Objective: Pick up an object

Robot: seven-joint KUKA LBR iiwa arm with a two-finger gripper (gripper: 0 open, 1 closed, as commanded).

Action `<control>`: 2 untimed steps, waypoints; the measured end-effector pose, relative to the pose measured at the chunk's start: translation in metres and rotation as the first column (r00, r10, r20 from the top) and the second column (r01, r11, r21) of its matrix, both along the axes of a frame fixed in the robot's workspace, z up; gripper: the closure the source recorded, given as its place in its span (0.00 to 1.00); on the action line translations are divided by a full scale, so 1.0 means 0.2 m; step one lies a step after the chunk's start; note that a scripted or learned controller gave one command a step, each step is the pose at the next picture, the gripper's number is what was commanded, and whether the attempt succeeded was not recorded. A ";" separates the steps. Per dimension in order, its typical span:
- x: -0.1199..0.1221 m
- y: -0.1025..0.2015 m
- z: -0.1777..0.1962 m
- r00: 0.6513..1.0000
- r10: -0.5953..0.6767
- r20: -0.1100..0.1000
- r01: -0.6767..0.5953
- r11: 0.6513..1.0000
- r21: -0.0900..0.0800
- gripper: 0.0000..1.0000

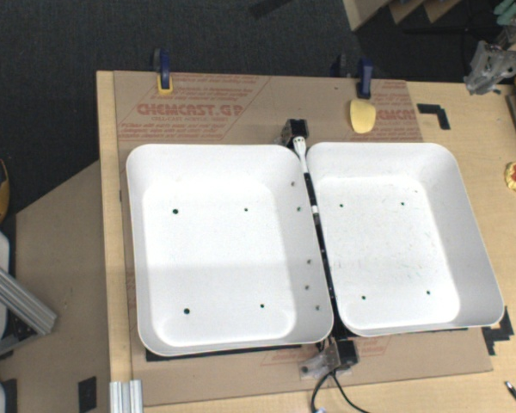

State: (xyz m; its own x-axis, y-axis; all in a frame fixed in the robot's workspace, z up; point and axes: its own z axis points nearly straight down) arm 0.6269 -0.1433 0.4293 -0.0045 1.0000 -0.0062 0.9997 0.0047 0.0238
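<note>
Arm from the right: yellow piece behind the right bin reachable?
Probably yes: the yellow piece lies on the board behind the right bin, nothing over it. The blue clamp behind may crowd the approach.

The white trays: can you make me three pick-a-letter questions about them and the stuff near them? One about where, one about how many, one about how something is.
1. Where is the yellow thing?
A. On the board behind the right tray
B. Inside the left tray
C. On the floor

2. How many white trays lie on the board?
A. One
B. Two
C. Four

3. How do the trays sit?
A. Stacked
B. Side by side
C. Upside down

Answers: 1 A, it rests on the brown board just past the right tray. 2 B, a left tray and a right one. 3 B, their inner rims meet along the middle.
</note>
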 end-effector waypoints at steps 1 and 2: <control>0.20 0.38 -0.49 0.999 0.004 -0.032 -0.004 1.000 0.010 1.00; 0.13 0.87 -0.92 0.999 0.006 -0.035 -0.005 1.000 0.011 1.00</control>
